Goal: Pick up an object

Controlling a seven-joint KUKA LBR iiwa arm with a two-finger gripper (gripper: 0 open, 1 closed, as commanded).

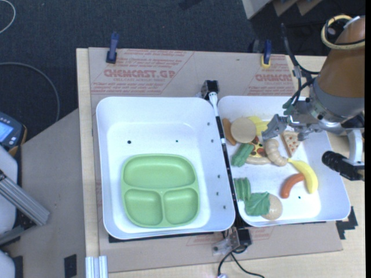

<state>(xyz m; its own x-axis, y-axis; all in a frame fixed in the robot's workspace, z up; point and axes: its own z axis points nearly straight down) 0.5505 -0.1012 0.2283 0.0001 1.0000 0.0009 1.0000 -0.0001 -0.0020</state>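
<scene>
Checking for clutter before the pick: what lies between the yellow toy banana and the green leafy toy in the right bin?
In the camera view, an orange-red toy sausage lies between the yellow toy banana and the green leafy toy, on the right white bin floor.

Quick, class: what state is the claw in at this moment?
Claw: over the right bin, above the toy food; whether it is open, closed or holding anything cannot be told.

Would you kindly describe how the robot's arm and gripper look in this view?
The arm is a thick rounded grey body with an orange band above the wrist. Dark cables run along it. Its gripper is a small grey metal piece with slim fingers.
</scene>
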